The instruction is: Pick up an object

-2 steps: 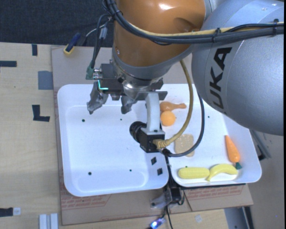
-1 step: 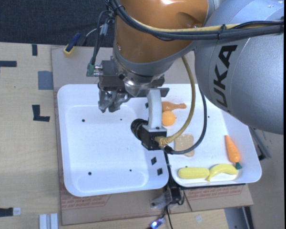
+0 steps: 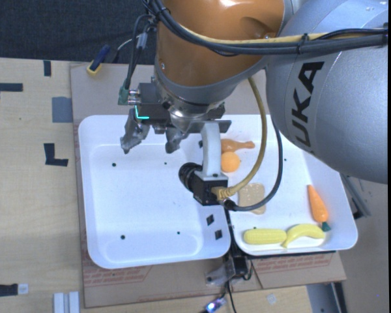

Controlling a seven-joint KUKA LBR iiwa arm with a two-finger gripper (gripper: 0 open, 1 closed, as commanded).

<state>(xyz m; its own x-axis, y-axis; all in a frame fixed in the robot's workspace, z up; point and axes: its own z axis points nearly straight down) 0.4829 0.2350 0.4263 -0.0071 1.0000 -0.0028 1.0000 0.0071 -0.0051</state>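
Tool: hanging over the left bin, fingers spread apart, gripping nothing. Carrot, corn cob and banana lying well right (right bin).

Two white bins on bench

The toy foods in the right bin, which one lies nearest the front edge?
The corn cob, pale yellow, lying beside the banana along the front rim; the carrot and the orange ball sit farther back.
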